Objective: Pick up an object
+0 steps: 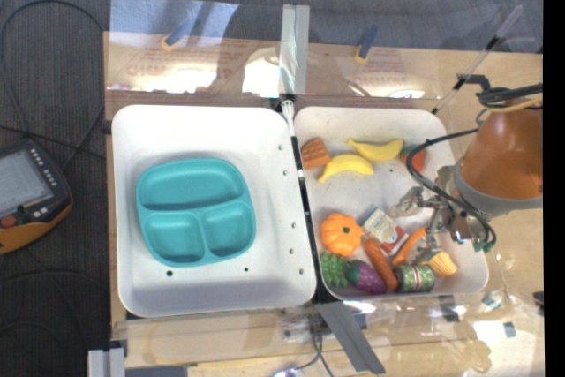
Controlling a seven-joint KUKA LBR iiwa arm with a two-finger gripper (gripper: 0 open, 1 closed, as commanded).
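**Arm low over the right bin's toy food**

Over the right bin (388, 115), the grey arm (503, 159) with its orange band reaches in from the right side and bends down toward that bin's near right part, cables trailing beside it. Its gripper (422, 221) hangs low among the toys there, metal parts just beside the small white packet (381, 225) and just above the orange carrot (380, 258). How the tool stands, spread or pressed together, I cannot tell, and nothing shows clearly pinched in it.

To the left of the right bin, touching it along a shared edge, lies the left bin (132, 278). It holds a teal divided tray (196, 209) with three compartments.

Within the right bin, toys crowd the far and near parts. At its far side lie two yellow bananas (360, 158), one above the other, with a brown bread-like piece (315, 153) at the bin's far left corner and a small red piece (417, 161) to the right of the bananas. Toward the near left sits an orange pumpkin (340, 234). Along the near wall lie green broccoli (333, 267), a purple eggplant (368, 277), a green can (415, 278) and a yellow corn piece (441, 263), close together.
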